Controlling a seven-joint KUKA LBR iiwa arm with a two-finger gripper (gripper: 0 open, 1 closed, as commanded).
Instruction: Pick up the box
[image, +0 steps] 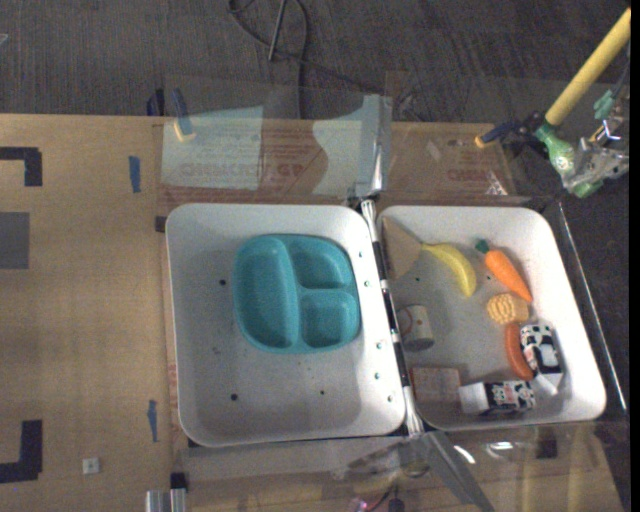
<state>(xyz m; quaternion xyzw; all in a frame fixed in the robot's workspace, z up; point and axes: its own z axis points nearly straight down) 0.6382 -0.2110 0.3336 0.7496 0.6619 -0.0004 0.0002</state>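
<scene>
Several things crowd the box (435, 381) at the near edge of the right bin (578, 330): a carton (500, 397) just beside it, the bin wall behind. I'd fear a clipped neighbour. My gripper (590, 165) hangs outside; grip state: cannot tell.

Box (435, 381) hemmed – milk carton (498, 397) touching, bin wall (408, 400) beside; open above.

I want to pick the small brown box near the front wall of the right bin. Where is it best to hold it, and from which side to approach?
Probably grip the brown box across its left and right faces, coming straight down. It lies flat, its top free. The front wall of the right bin is close, and the milk carton is close on its right, so keep the fingers narrow.
</scene>
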